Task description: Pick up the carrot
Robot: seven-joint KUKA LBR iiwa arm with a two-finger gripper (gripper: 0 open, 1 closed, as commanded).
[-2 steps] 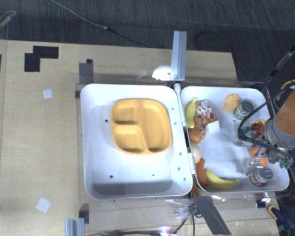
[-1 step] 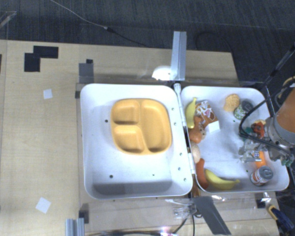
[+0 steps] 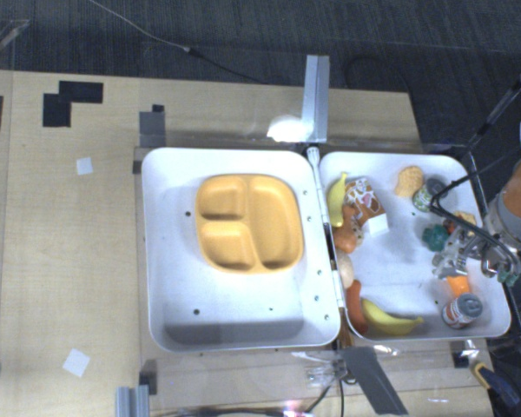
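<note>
The small orange carrot sits in the right-hand shallow white plastic bin, near its right wall, toward the near corner. The grey metal two-finger gripper is right over/on it, w/ cables trailing; can't tell if the fingers are apart, together or clamped on anything, too small and cluttered.

Risks, as I judge them:
- Tight spot. A small silver-topped can lies just beside the carrot on the near side, and a dark green toy piece just on the far side. The fingers could catch either one instead, or knock the carrot away.
- The bin's right wall is close, so a finger could strike or ride up on it and spoil the closing.
- The carrot is small and prob. smooth; an off-centre pinch could squirt it out.

Room: the open floor of that bin lies to the left of the carrot, before the yellow banana at the near edge. Best clearance is straight up. The left-hand white bin holds a yellow divided plastic tray, well apart.
</note>
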